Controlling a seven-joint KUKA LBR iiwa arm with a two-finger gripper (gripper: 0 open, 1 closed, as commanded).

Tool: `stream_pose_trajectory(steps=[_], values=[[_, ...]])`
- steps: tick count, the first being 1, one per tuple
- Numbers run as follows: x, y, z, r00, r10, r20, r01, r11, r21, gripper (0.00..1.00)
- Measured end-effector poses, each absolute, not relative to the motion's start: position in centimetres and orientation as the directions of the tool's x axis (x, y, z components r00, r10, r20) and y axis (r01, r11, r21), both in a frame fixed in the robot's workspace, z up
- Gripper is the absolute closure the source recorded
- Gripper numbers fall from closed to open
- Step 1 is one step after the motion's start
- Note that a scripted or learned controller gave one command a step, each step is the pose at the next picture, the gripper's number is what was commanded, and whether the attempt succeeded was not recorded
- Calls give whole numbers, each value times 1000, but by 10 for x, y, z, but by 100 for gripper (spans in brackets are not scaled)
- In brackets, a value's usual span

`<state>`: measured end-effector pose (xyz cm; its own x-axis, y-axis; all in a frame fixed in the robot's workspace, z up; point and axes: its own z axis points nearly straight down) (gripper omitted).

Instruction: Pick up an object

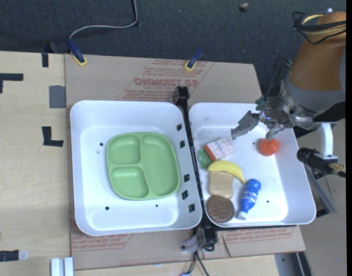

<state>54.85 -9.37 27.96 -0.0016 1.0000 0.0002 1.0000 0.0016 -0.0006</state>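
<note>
My gripper (257,129) hangs open over the far part of the right bin (291,180), its two grey fingers spread with nothing between them. A small red tomato-like ball (268,147) lies just below the right finger. To the left of the gripper lies a red and white carton (220,149). Nearer the front are a yellow banana (226,169), a tan slice of bread (221,184), a brown round cookie (221,209), a blue and white bottle (248,198) and a small green piece (203,159).
The left bin (87,154) holds a green divided plate (143,165). A black divider clip (181,95) sits where the two bins meet. The grey and orange arm (317,68) comes in from the right above the right bin.
</note>
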Motion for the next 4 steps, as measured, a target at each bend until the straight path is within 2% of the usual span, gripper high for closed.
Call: stream_pose_trajectory(steps=[1, 2, 3, 4], values=[[541, -175, 176, 1, 1000, 0, 1000, -1, -4, 0], [489, -132, 89, 1, 1000, -1, 1000, -1, 10, 0], [490, -132, 98, 1, 1000, -1, 1000, -1, 11, 100], [542, -61, 188, -2, 1000, 1, 1000, 2, 0, 100]])
